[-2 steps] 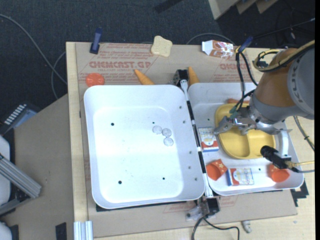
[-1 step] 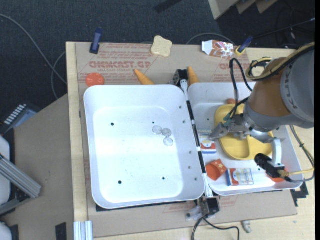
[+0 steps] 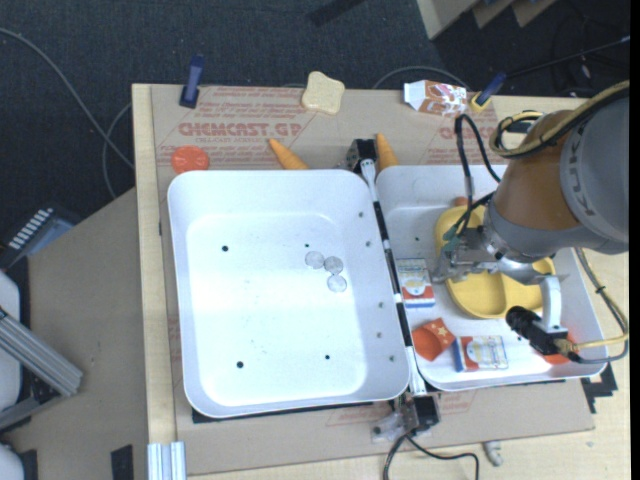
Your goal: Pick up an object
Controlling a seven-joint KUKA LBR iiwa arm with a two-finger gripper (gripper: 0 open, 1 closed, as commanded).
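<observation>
My gripper (image 3: 458, 256) hangs low in the right bin (image 3: 400, 190), at the end of the grey arm with its orange band (image 3: 530, 183). It is directly over a yellow dish-like thing (image 3: 482, 294), with another yellow piece (image 3: 450, 226) just behind it. A small white and red carton (image 3: 415, 280) lies to the gripper's left by the bin wall. A red block (image 3: 432, 340) and a flat printed packet (image 3: 484, 352) lie nearer the front. I see nothing held.
The left bin (image 3: 200, 268) holds three small clear round bits (image 3: 326, 267). Behind the bins on the board lie a beige sponge (image 3: 323, 92), a blue clip (image 3: 191, 80), an orange disc (image 3: 188, 158), an orange stick (image 3: 288, 155) and a wrapper (image 3: 436, 95).
</observation>
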